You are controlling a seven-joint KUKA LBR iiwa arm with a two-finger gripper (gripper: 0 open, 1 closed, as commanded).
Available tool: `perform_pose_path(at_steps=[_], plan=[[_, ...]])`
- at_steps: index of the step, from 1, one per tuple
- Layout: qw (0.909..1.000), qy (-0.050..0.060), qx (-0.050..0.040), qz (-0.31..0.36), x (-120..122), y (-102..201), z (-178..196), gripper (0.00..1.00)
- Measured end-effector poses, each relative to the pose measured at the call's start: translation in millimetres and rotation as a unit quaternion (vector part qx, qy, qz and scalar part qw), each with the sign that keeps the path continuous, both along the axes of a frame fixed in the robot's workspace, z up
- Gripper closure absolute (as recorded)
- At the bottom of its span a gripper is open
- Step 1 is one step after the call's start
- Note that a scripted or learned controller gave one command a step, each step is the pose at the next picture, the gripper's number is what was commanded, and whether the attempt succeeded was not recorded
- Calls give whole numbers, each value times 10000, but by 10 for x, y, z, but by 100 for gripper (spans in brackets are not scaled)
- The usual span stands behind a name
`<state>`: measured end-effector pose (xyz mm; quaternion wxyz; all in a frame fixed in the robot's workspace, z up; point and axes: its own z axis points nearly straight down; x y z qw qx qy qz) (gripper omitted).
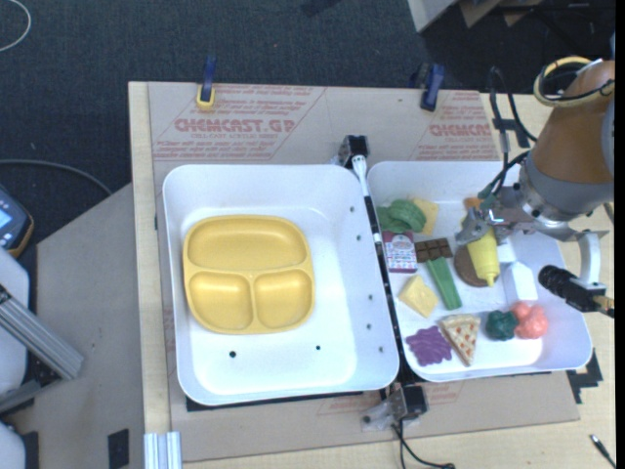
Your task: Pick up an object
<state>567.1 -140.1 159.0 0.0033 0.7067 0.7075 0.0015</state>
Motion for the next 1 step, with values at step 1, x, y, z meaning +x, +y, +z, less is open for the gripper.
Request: perform_pose_path(at_steps=[1], plan=[[10000, -1, 0, 2, 38, -12, 433, 100]])
